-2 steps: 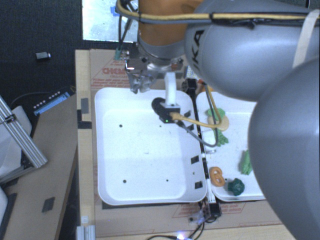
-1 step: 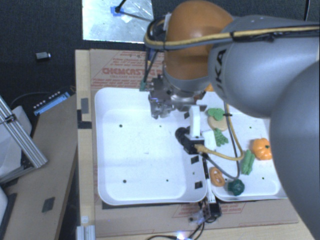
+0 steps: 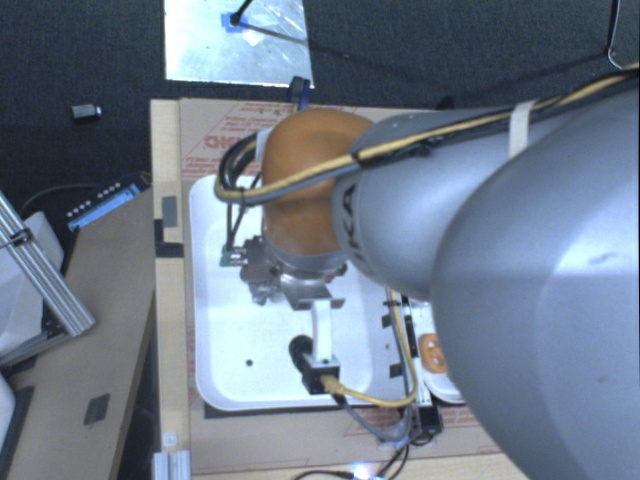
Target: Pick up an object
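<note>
My gripper (image 3: 291, 286) hangs over the middle of the left white bin (image 3: 222, 368), seen from above with the orange-banded wrist (image 3: 305, 193) covering most of it. Nothing shows held beneath it. A small orange object (image 3: 432, 353) lies in the right bin (image 3: 448, 393), in the narrow strip that shows beside the arm. A tiny dark speck (image 3: 249, 362) sits on the left bin's floor, in front of and to the left of the gripper.
The big grey arm (image 3: 500, 268) hides most of the right bin and the back of the left one. A cardboard sheet (image 3: 168, 298) lies under the bins. A shiny metal plate (image 3: 235, 26) lies behind them, and aluminium rails (image 3: 40, 278) stand at the left.
</note>
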`<state>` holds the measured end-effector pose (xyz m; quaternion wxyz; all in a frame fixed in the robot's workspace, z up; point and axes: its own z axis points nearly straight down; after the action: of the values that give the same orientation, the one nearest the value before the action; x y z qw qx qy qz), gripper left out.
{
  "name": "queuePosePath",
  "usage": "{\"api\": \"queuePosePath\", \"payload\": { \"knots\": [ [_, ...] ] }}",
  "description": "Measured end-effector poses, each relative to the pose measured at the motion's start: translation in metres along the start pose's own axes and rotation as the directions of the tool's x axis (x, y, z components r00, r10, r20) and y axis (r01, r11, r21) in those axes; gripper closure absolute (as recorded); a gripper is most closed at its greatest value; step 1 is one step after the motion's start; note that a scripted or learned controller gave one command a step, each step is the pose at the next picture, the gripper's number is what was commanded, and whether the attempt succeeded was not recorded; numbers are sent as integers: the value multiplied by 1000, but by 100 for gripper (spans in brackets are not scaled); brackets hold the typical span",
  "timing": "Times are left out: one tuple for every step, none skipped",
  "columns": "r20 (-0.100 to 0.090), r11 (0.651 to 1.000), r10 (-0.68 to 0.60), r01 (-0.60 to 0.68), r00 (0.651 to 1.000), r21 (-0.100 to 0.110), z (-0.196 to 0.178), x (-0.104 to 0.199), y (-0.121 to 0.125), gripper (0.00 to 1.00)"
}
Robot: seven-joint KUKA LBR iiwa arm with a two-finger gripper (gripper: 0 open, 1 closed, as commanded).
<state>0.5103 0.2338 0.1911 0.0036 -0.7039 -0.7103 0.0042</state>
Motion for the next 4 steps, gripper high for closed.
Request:
{"api": "queuePosePath", "payload": {
  "knots": [
    [-4,1000,4,-4,1000,-15,-55,2,-15,100],
    [-10,1000,4,-4,1000,-30,-259,0,-3,100],
    [-1,1000,10,-10,1000,-17,-264,-15,45,100],
    [0,1000,12,-12,1000,-16,-267,-39,119,100]
  ]
}}
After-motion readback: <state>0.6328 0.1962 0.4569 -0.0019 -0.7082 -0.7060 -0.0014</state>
